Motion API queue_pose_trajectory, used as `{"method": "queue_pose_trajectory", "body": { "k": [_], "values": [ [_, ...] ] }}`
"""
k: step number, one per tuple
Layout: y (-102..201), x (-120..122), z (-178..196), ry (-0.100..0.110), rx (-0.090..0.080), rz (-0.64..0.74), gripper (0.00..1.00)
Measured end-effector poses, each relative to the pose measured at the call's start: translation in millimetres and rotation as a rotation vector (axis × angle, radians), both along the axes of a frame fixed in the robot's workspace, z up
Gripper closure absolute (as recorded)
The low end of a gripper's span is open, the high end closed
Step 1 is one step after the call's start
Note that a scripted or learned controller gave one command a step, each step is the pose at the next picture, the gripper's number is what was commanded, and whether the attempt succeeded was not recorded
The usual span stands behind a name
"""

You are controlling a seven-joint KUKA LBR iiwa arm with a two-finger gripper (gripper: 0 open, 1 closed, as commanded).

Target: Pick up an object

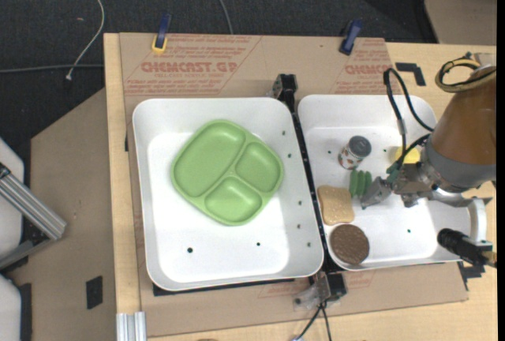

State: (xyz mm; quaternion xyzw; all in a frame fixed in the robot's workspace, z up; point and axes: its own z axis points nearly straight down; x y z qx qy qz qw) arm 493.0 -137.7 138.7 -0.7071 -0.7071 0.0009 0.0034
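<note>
1. Left bin (pixel 158 252) carries a green divided plate (pixel 227 171), lying flat near its middle.
2. Right bin (pixel 410 241) has the arm (pixel 465 134) over it, coming in from the right.
3. Round brown cookie (pixel 349 243) sits at the right bin's near left corner, just below a slice of toast (pixel 337 205).
4. Small can (pixel 355 151) lies farther back.
5. Green ridged item (pixel 361 184) lies just beside the gripper (pixel 380 191); whether it is grasped or released, I cannot tell.
</note>
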Motion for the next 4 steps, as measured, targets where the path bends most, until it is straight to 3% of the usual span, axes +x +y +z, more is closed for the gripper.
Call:
{"method": "queue_pose_trajectory", "body": {
  "k": [1,3,4],
  "values": [
    [-1,1,13,-0.006,-0.002,-0.001,1.0],
    [-3,8,130,-0.013,-0.005,0.002,1.0],
    [55,23,130,-0.009,-0.002,0.007,1.0]
  ]
}}
